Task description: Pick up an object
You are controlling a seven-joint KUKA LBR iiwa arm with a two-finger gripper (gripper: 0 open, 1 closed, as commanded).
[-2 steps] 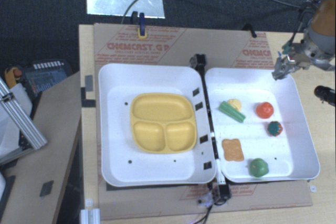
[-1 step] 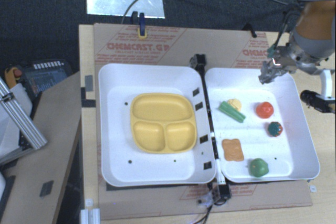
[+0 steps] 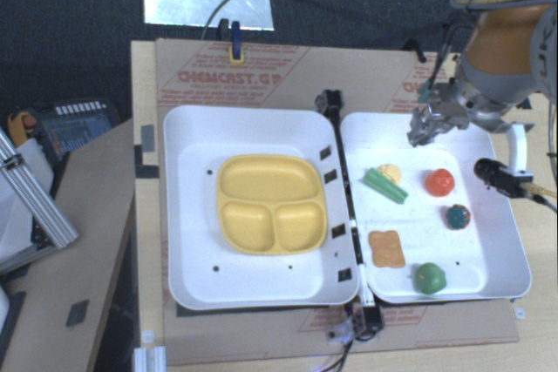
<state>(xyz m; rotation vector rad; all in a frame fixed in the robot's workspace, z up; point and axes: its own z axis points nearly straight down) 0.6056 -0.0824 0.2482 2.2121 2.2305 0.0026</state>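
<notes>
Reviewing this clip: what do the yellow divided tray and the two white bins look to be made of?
The yellow divided tray looks like moulded plastic with a matte finish: even colour, rounded compartment edges, soft highlights. The white bins, left and right, look like thin formed plastic, smooth and slightly glossy, with rounded corners and rolled rims. Exact material cannot be confirmed from the view.

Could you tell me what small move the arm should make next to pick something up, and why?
Probably lower toward the red ball. The gripper hovers over the far part of the right bin with nothing between its fingers, and the ball lies just below it in the view, apart from the green stick and the dark ball, so it looks like the least crowded target.
</notes>
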